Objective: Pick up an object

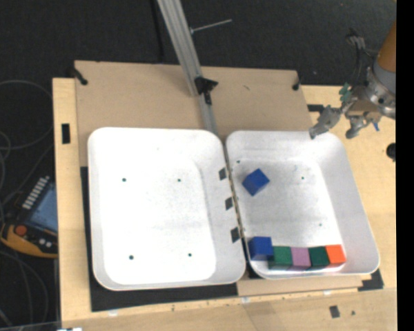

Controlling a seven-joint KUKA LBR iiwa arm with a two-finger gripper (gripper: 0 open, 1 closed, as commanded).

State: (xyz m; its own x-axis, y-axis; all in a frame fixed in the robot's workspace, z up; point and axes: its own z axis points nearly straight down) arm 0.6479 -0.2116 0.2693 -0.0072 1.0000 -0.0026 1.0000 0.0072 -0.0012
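The gripper point(339, 123) hangs at the far right corner of the right bin point(352, 185), above its rim and well apart from every block; its fingers point(322, 125) stand spread with nothing between them, so it is open and holds nothing. This looks like the very start of the pick: the arm is in position beside the bin but has not yet gone down toward anything. The right bin holds all the candidates. A lone blue cube point(255, 181) sits tilted in the left half of that bin, near the divider between the two bins and clear of the walls. Along the near wall runs a row of blocks touching one another: blue block point(261, 247), green block point(282, 256), lilac block point(301, 256), dark green block point(319, 255) and orange block point(336, 254). The left bin point(103, 185) on the table point(145, 95) carries no blocks. The lone cube seems the easiest target, since there is free room on all its sides for the fingers, whereas the row is packed tight against the wall. The next move would call for travel leftward and toward the near side over that cube, a turn of the wrist to match its skewed faces, then a straight descent with the fingers kept wide until they straddle it.
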